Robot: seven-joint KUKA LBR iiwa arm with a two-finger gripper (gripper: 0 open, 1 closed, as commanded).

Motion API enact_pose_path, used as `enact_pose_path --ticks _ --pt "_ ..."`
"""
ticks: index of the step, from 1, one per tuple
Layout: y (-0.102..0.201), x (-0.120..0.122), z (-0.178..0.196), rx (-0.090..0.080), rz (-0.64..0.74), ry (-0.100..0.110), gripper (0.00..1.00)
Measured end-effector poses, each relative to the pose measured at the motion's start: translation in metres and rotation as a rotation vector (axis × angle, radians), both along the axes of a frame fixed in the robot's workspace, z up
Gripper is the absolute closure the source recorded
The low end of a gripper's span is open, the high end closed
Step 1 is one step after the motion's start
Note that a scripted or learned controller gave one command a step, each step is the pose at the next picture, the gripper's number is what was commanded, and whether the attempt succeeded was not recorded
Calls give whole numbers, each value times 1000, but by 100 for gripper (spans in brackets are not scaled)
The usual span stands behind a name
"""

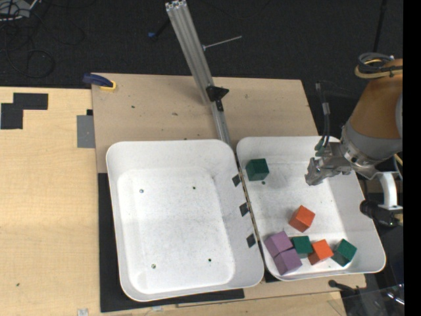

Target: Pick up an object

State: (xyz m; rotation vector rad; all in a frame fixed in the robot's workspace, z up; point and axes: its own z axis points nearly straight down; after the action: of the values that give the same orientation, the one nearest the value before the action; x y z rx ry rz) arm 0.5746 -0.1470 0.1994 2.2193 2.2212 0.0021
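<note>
The left shallow white plastic bin (pixel 125 170) sits nearest, on the pale wooden tabletop (pixel 46 196). Beside it, the right shallow white plastic bin (pixel 279 149) holds small cubes: two purple foam cubes (pixel 283 251) touching, three dark green cubes (pixel 257 169), two orange cubes (pixel 302 218). The grey metal hand (pixel 316 174) hangs over the right bin's far part; its state cannot be told.

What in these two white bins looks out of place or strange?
Nothing looks damaged or spilled. The one mild oddity: a dark green cube sits alone near the upper left of the right white bin, while the other orange, purple and green blocks crowd its lower edge. The gripper is above the bin floor, away from all of them.
</note>
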Motion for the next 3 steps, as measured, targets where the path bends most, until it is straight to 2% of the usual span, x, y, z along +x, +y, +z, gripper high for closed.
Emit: enact_pose_path --ticks 1,3 --pt "-1 1 53 0 0 -1 100" --pt "114 -33 38 3 3 9 100"
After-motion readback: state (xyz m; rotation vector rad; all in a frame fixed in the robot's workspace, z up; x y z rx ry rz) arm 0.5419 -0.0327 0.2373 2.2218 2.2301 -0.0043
